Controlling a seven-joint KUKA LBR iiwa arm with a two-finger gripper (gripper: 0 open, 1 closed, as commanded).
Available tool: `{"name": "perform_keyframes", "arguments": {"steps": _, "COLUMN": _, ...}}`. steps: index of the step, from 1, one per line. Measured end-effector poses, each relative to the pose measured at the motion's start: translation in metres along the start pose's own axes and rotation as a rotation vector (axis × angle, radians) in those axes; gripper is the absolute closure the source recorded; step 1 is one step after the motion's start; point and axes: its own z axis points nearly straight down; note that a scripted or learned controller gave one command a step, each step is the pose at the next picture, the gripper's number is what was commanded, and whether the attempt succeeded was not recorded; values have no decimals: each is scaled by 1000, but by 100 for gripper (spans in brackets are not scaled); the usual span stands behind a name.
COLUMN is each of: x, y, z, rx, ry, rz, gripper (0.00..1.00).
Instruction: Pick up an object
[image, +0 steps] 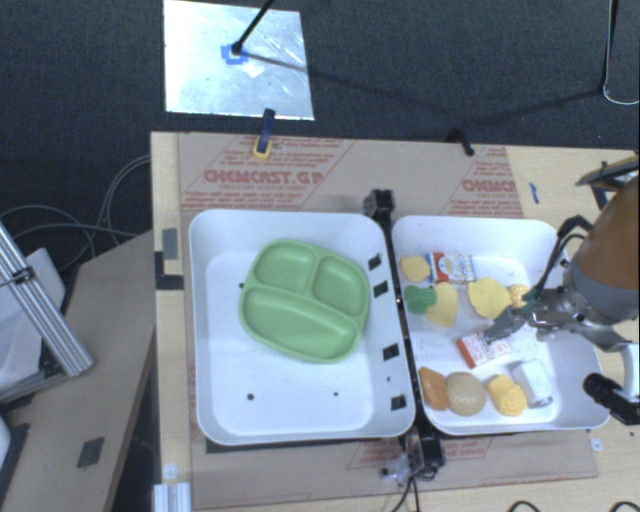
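Gripper (503, 325) over red-white box (483, 349) in right bin (545, 236) | finger state: can't tell | green tray (303, 300) in bin beside it.

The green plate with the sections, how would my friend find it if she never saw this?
Look at the two white bins side by side and choose the left bin. The green plate lies alone in its middle. It is big and pale green with three compartments, unlike the small toy foods crowded in the right bin.

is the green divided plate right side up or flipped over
Right side up: the green divided plate lies flat in the left bin, its three compartments facing up and bare.
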Motion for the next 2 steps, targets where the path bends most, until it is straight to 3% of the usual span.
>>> {"name": "perform_keyframes", "arguments": {"steps": 1, "x": 4, "y": 1, "z": 62, "rx": 1, "ry": 1, "rz": 1, "gripper": 0}}
{"name": "perform_keyframes", "arguments": {"steps": 2, "x": 5, "y": 2, "z": 76, "rx": -1, "ry": -1, "rz": 1, "gripper": 0}}
